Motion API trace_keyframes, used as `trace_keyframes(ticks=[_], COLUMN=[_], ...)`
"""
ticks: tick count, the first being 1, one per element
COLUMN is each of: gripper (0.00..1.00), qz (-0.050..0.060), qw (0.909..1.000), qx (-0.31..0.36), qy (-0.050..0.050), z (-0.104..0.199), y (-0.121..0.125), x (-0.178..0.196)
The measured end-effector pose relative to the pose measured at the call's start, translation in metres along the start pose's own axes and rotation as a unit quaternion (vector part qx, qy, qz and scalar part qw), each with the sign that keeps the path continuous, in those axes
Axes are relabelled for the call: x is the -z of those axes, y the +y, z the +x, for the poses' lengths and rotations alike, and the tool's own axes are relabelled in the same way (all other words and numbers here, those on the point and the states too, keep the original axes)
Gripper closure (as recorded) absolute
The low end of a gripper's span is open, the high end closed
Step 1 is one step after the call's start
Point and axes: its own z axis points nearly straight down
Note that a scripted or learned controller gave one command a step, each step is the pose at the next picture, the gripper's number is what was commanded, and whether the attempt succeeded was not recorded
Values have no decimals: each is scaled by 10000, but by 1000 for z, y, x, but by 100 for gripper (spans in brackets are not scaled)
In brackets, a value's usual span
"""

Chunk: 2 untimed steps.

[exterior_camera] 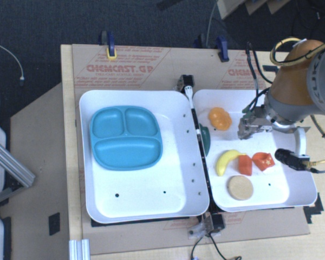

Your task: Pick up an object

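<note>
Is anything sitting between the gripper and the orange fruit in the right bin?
Nothing visible does. The gripper hangs over the right bin, and the orange fruit lies just to its left with bare white floor between them. The banana and red pieces lie nearer the camera, off that line.

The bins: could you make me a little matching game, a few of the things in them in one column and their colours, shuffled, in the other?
Things:
1. divided plate
2. banana
3. round cookie
4. round fruit

Colours:
A. yellow
B. orange
C. blue
D. tan

Pairs: 1-C, 2-A, 3-D, 4-B
</note>
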Motion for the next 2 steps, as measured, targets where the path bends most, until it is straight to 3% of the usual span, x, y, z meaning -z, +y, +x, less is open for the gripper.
trace_keyframes(ticks=[1,2], gripper=[100,100], qz=[-34,-19], qw=[10000,10000], qx=[13,11], qy=[-8,-6], z=[4,4], y=[4,5], x=[63,90])
